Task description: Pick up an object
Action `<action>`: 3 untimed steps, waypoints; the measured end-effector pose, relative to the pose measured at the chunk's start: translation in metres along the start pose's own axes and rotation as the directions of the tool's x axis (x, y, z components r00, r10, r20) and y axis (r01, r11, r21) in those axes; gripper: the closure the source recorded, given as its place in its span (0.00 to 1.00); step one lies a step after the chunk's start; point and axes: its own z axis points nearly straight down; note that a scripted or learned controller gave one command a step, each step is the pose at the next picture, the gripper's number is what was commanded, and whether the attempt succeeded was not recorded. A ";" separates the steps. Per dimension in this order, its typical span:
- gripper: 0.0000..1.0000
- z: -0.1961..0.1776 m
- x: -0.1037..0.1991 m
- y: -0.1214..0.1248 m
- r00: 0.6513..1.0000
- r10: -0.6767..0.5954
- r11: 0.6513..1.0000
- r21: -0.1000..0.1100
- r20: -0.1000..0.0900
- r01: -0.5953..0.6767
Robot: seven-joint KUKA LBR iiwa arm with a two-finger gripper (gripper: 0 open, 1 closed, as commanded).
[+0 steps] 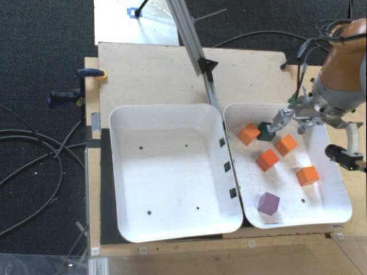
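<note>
The right white bin (338, 202) holds several orange blocks: one at the back left (249, 134), one near the middle (285, 145), one just in front of it (267, 159) and one at the right (308, 176). A purple cube (268, 203) lies at the front. A small dark green block (265, 132) sits beside the back-left orange block. My gripper (291, 125) hangs over the back of this bin, open, with nothing between its fingers. Its left finger (279, 121) reaches down close to the green block.
The left white bin (123, 153) stands beside the right one, with a shared wall between them. A slanted metal pole (192, 36) crosses above the bench at the back. A blue clamp (86, 73) grips the bench's left edge. Cables lie on the floor at the left.
</note>
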 end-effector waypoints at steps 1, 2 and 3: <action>0.00 0.066 0.039 -0.059 1.000 0.000 1.000 0.011 -0.003 0.000; 0.00 0.033 0.043 -0.039 1.000 -0.003 1.000 -0.002 0.001 0.003; 0.00 0.108 0.023 -0.039 1.000 0.004 1.000 -0.004 0.006 -0.004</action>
